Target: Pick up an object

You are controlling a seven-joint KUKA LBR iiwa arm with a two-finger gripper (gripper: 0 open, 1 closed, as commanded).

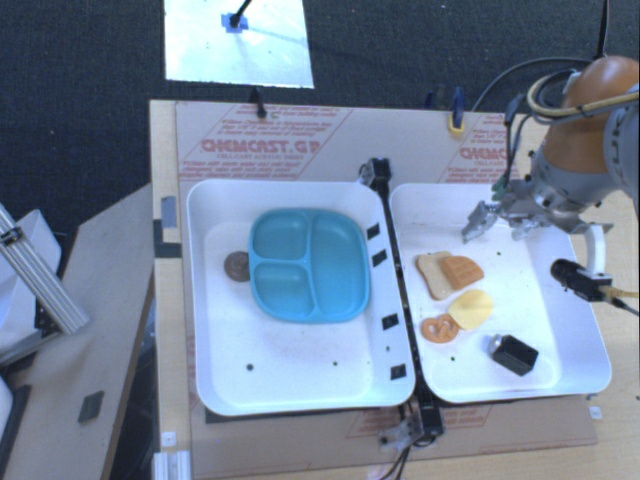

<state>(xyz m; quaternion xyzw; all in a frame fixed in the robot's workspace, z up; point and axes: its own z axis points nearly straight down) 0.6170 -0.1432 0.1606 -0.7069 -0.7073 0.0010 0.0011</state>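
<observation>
My gripper (499,225) hangs open over the far part of the right bin (578,343), with nothing between its fingers. Below it and toward the front lie a tan toast slice (433,276) with an orange waffle piece (462,270) overlapping it. A yellow round chip (471,309) and an orange pretzel (439,328) lie closer to the front. A black block (514,354) rests near the bin's front right. The gripper touches none of these.
The left bin (215,368) holds a blue divided plate (306,265) and a small brown disc (237,265) at the plate's left. A black divider strip (390,268) runs between the bins. A black part of the arm (578,279) juts over the right bin's right edge.
</observation>
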